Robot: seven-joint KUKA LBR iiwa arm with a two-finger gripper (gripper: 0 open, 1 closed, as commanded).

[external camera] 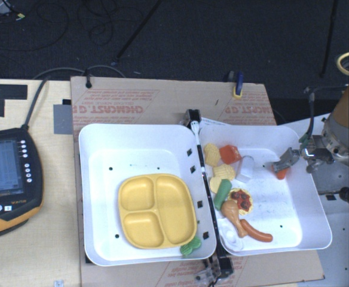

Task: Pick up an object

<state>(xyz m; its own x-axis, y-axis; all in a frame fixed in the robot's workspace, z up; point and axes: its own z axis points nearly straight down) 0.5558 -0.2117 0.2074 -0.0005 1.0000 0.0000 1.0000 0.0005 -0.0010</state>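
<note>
Arm: the grey arm (336,148) is reaching in from the right edge, with its wrist sitting over the right rim of the right bin.
Gripper: the gripper (284,162) is hanging over the upper right part of the right bin, pointing left.
Jaws: they are closing around a small orange-red piece (281,173), which is showing at the fingertips; whether it is lifted off the floor cannot be told.
Right bin: the right bin (309,220) is holding a cluster of toy food along its left side, well apart from the gripper.
Toy food, upper: a yellow corn piece (211,154) is lying just beside a red piece (229,154), with a pale yellow piece (224,172) below them.
Toy food, lower: a green vegetable (223,192) is leaning against a small pizza slice (242,201); a drumstick (232,215) and a sausage (257,232) are lying near the bin's front.
Left bin: the left bin (103,154) is carrying a yellow divided plate (156,211) with three compartments.
Green piece: a small green item (191,247) is resting at the plate's lower right corner, near the wall between the bins.
Bench: a handheld control pendant (7,178) is lying at the far left, well apart from both bins.
</note>
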